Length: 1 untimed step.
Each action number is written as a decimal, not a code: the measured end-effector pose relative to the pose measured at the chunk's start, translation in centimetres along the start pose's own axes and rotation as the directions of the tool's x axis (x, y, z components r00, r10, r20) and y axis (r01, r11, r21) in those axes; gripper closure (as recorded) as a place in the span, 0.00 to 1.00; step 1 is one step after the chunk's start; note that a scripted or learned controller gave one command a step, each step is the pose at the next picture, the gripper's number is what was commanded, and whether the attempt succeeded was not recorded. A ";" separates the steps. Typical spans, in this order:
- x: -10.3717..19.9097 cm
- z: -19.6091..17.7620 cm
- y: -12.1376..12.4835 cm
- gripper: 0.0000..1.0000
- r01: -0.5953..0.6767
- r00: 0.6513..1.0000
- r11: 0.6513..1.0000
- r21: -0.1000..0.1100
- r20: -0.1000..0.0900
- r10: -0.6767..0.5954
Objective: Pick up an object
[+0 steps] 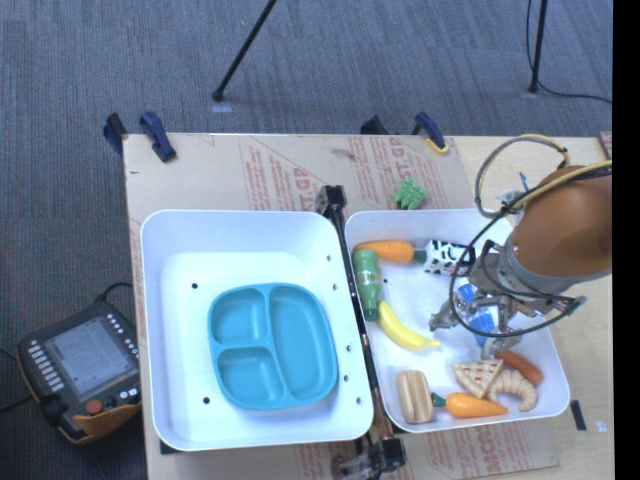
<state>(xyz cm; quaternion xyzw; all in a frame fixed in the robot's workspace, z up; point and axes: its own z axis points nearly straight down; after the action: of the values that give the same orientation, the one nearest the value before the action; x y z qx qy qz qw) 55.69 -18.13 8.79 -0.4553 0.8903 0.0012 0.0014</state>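
The brown cardboard sheet (290,173) under the bins carries red printed lettering and diagonal stripes, seen upside down and too faint to read. No other writing can be made out; the screen of the grey and orange handheld control pendant (82,368) on the floor at left is a pale blur.

The grey two-finger gripper (480,320) hangs over the middle of the right shallow white plastic bin (556,380), below the arm's orange band. Its metal parts and cables hide the fingertips, so I cannot tell how far it is spread or whether anything sits in it.

Toy foods lie around it in that bin: a yellow plastic banana (404,329) just to its left, a green bottle-shaped toy (367,282) along the left wall, an orange carrot (391,252) near the top, a black-and-white patterned piece (446,256) beside that, a tan wedge of bread (481,376), a curved croissant (520,391), a second small carrot (472,405) and a tan loaf-shaped block (413,396) at the bottom.

The left shallow white bin (175,258) holds a light blue three-compartment plastic tray (272,346). A small green toy (408,194) rests on the cardboard above the right bin.
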 end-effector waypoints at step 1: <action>1.4 0.0 3.1 0.00 0.209 0.978 0.978 0.000 0.000 -0.209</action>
<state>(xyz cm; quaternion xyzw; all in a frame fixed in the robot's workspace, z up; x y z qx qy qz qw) 52.34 -17.40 8.77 -0.5463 0.8376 0.0010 0.0013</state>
